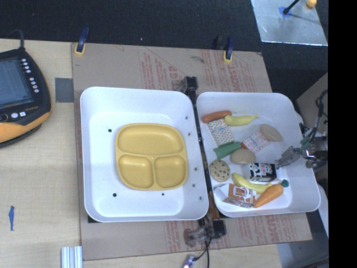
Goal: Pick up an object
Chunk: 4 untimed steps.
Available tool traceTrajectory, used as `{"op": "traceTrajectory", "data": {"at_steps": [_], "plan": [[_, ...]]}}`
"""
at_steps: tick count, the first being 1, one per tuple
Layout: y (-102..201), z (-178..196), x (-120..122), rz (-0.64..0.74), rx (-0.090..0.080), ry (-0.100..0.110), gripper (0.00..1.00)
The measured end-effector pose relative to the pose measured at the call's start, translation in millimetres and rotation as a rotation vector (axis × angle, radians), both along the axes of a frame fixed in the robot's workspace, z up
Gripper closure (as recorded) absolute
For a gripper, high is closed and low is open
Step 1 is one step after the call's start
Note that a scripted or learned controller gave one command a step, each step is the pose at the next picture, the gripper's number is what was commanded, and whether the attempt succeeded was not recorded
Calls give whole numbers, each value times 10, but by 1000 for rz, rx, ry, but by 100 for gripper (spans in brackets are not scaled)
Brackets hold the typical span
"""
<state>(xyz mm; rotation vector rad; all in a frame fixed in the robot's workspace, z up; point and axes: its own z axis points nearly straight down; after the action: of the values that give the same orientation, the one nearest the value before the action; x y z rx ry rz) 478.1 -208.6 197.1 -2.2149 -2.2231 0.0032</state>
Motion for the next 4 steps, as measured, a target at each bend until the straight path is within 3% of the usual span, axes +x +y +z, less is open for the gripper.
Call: {"op": "traceTrajectory", "data": {"at_steps": [1,2,4], "plan": [[864,-688,383,4,-1,0,0],[902,-1005,939,3,-3,-5,0],[977,-1015,1694,-1,-2,-8,0]]}}
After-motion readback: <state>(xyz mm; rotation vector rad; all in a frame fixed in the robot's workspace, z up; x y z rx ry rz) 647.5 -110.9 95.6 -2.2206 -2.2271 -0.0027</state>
